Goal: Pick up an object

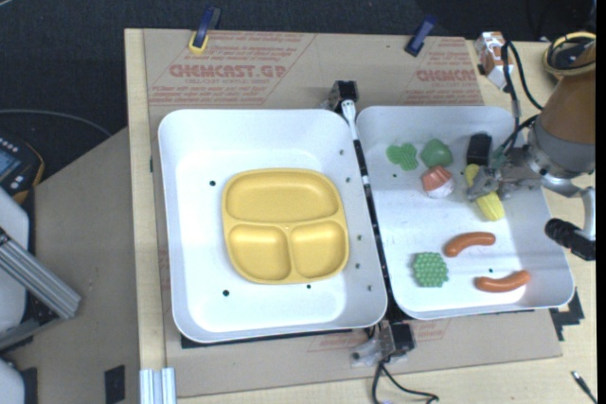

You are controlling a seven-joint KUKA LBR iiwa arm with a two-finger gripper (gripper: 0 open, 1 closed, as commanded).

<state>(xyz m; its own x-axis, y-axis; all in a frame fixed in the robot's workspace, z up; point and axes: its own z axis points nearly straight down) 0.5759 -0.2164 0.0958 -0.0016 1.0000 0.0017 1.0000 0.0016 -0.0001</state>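
Hand low in the right bin, over the yellow corn piece

Your hand (485, 187) sits at the corn piece (490, 206); you cannot tell its opening. The radish (436, 182) lies near, so a skewed closure may nudge the corn aside and grasp nothing.

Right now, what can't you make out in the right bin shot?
- gripper: too small and dark in the camera view to read its state.
- yellow item: partly covered by the gripper; contact unclear.
- arm: cut off by the right edge.
- sausage: far end washed out by glare.
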